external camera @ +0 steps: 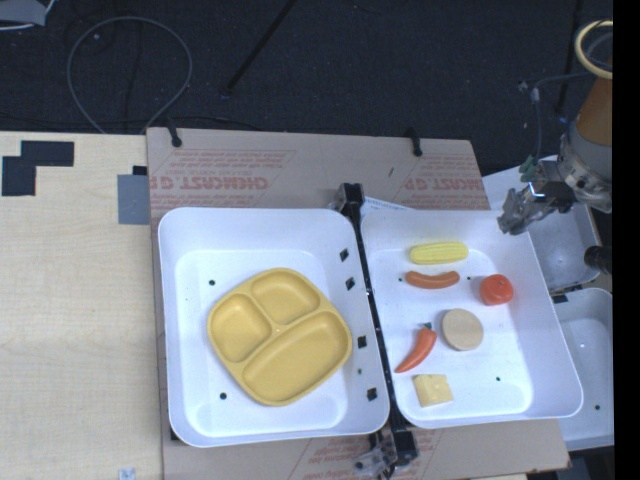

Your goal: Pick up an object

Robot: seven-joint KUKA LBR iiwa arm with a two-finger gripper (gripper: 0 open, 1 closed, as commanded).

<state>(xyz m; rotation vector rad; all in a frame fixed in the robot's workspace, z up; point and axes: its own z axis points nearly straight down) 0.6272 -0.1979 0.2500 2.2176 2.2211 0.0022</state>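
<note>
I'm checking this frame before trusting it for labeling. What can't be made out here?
- Gripper: small and blurred at the right bin's far corner; open or shut jaws unreadable.
- Arm: cut off by the camera view's right edge.
- Tan disc: too small to identify.
- Yellow tray: covers the left bin's floor beneath.

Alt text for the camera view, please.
The end effector hangs past the right bin's top right corner. That bin holds corn, a sausage, a tomato, a cookie, a chili and cheese. The left bin holds a yellow tray.
</note>
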